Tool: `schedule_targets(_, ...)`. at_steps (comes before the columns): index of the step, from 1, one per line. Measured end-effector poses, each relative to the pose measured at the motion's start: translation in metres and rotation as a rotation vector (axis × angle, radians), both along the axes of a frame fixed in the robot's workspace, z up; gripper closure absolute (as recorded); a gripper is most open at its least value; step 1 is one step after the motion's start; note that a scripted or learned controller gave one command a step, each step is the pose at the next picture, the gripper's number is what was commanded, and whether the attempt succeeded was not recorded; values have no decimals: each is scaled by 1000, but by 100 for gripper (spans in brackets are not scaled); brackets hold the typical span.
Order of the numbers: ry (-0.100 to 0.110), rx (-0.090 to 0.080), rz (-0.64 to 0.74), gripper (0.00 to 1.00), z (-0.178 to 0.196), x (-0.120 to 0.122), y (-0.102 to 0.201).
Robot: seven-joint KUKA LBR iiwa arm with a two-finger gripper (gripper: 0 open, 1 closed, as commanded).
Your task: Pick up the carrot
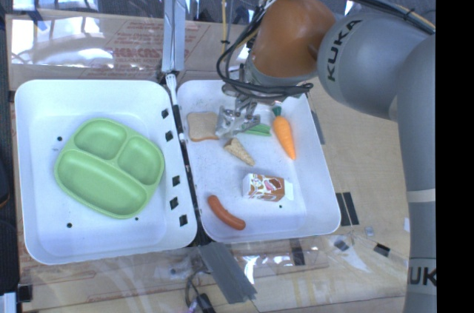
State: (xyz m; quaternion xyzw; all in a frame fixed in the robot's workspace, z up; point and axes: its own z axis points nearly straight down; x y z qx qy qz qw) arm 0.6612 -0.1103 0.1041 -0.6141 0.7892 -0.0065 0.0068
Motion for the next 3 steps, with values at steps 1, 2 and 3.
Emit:
schedule_targets(1, -6, 1, 2, 100, 13, 2, 1)
schedule_targets(2, -9, 2, 4, 100, 25, 3, 2)
schedule_targets(3, -12, 3, 7, 100, 36, 4, 3)
